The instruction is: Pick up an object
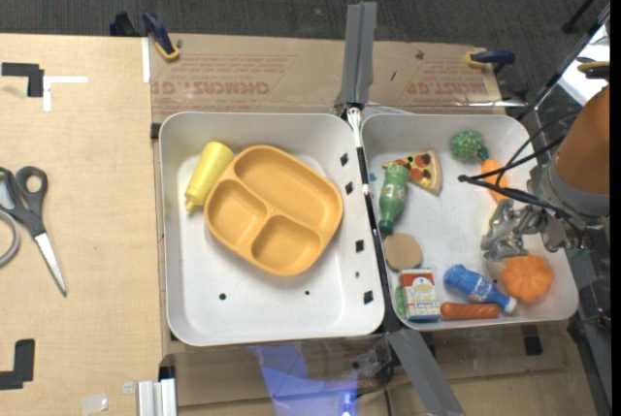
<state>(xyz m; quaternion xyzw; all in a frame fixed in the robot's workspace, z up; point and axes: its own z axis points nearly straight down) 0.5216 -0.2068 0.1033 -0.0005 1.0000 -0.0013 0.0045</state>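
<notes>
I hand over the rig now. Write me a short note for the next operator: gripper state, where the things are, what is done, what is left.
Gripper: low in the right bin, near its right wall, just above the orange ball. Nothing is visibly between its fingers.

Right bin: green bottle, pizza slice, green broccoli-like toy, brown disc, small carton, blue bottle, red sausage.

Left bin: yellow divided tray, yellow bottle.

Done: no pick yet.
Left: grasp one object and lift it.
</notes>
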